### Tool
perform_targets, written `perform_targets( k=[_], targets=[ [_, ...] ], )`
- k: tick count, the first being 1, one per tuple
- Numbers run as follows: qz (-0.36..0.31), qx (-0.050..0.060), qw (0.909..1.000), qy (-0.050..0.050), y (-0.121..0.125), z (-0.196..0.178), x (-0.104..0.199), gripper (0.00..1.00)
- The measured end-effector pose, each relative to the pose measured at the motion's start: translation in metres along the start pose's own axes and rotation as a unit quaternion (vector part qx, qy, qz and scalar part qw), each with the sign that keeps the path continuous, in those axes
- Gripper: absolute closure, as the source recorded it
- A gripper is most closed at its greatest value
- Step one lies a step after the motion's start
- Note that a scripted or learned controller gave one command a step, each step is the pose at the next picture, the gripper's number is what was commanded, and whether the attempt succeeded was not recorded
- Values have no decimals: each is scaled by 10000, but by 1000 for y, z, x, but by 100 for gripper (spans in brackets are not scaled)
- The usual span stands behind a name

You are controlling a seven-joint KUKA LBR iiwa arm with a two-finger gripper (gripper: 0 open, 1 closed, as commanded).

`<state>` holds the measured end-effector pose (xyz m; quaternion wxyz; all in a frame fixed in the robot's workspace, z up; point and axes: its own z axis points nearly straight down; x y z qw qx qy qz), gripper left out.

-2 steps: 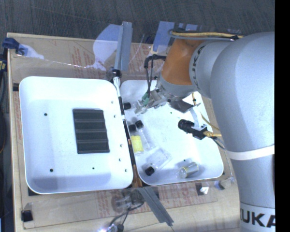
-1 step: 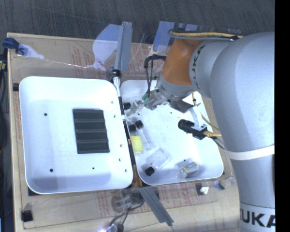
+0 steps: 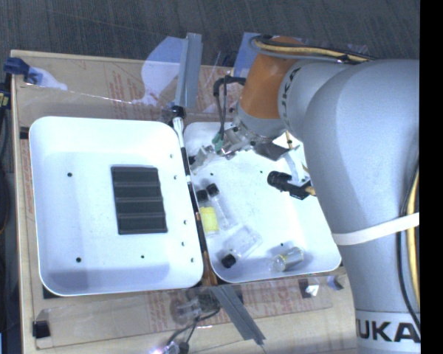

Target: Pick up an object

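We see the claw (image 3: pixel 223 143) low over the far corner of the right bin (image 3: pixel 262 205). Its tip is lost among cables and the grey wrist, so we cannot tell whether it is wide or narrow, or whether it holds anything. The arm (image 3: pixel 354 146) hides the bin's right edge.

Just in front of the claw, apart from it, lies a small clear bottle (image 3: pixel 207 193) with a black cap. Further from the claw come a yellow piece (image 3: pixel 209 222) by the bin wall and a clear plastic piece (image 3: pixel 241 239), hard to make out against the white. Further still lie a small black thing (image 3: pixel 227 259) and a shiny metal cylinder (image 3: pixel 288 257). Well off to the view's left of the claw, a dark ribbed block (image 3: pixel 139 199) lies flat in the left bin (image 3: pixel 74 161).
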<state>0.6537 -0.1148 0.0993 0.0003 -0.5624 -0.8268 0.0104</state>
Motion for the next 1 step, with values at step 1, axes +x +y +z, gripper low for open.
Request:
perform_targets(
  k=[1],
  targets=[
    [-34, -80, 9999, 58, -75, -40, -36, 0]
  ],
)
